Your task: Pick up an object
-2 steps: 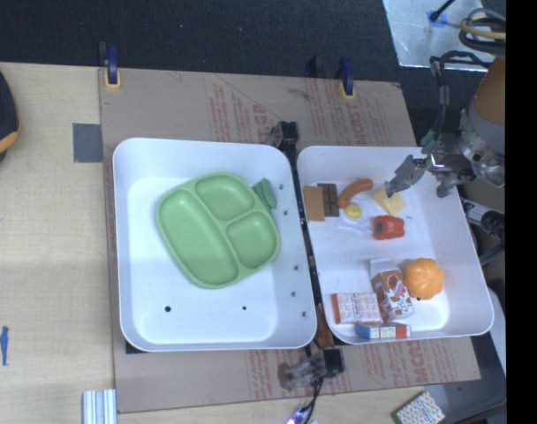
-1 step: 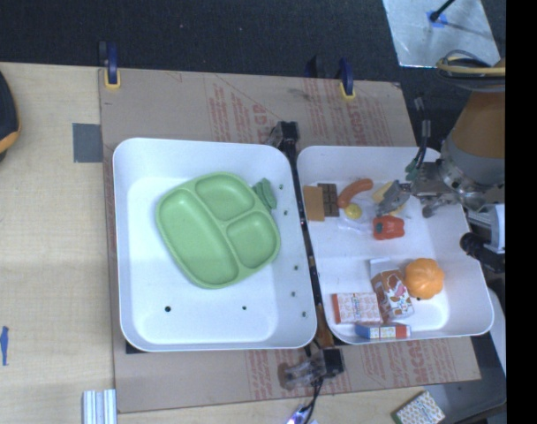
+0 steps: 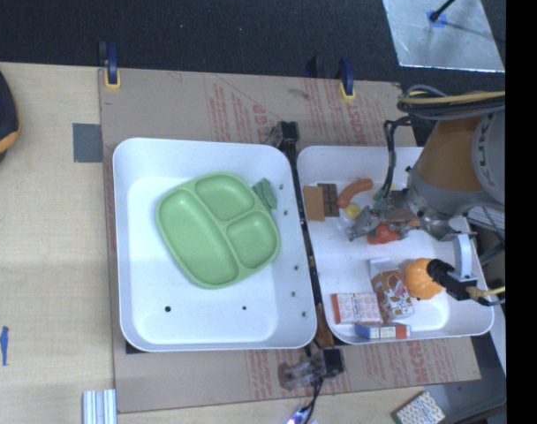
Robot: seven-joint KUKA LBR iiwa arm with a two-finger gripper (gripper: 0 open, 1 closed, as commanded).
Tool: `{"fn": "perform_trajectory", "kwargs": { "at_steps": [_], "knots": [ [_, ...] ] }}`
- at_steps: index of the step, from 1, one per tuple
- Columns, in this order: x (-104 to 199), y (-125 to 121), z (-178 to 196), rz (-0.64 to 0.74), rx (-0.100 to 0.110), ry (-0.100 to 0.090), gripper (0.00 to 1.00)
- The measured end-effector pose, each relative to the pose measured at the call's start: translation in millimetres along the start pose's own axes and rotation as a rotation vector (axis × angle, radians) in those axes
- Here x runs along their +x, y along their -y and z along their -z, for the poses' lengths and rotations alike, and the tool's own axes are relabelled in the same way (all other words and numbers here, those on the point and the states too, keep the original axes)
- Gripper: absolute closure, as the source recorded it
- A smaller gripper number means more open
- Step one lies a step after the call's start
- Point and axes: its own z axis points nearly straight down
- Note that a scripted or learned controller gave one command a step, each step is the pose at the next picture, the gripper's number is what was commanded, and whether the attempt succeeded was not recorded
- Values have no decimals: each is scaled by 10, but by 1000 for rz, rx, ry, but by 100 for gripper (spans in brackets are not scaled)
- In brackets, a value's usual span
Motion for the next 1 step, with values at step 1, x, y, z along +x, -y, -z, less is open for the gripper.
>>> {"fn": "perform_trajectory", "kwargs": {
  "at_steps": [1],
  "knots": [
    [-35,-21,149,-1,-7,4,100]
  ]
}}
